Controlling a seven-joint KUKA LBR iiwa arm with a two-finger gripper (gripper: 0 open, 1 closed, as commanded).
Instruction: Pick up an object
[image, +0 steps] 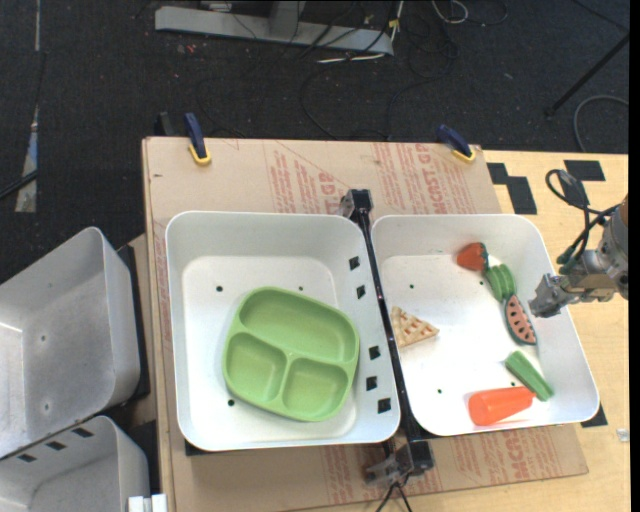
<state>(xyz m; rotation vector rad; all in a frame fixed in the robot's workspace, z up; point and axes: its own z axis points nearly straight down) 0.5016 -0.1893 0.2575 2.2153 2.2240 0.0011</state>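
Fingers of the gripper (549, 298): too blurred to resolve, so I cannot tell whether they are apart or together.

Bench: tan board with red printing (280, 180), held at its far edge by two blue-and-yellow clamps (198, 141).

Left shallow white bin (190, 250): holds one light green plastic tray with three compartments (290, 355), lying flat near the bin's middle.

Right shallow white bin (430, 230): holds all the small items. The two bins touch along a dark centre divider.

Grey arm (600, 262): enters from the right edge, with the gripper over the right bin's right wall, about halfway along it.

Small items, right bin:
- orange tapered carrot-like piece (500, 404), near front wall, lying flat.
- tan triangular waffle-patterned wedge (411, 327), against the left wall by the divider, well apart from the rest.
- red-and-green watermelon slice (518, 320), just beside the gripper, on its left.
- dark green elongated pod (500, 279), toward the far right corner.
- second green elongated piece (528, 375), just above the orange piece's right end.
- red rounded piece (473, 257), touching the dark green pod's far end.
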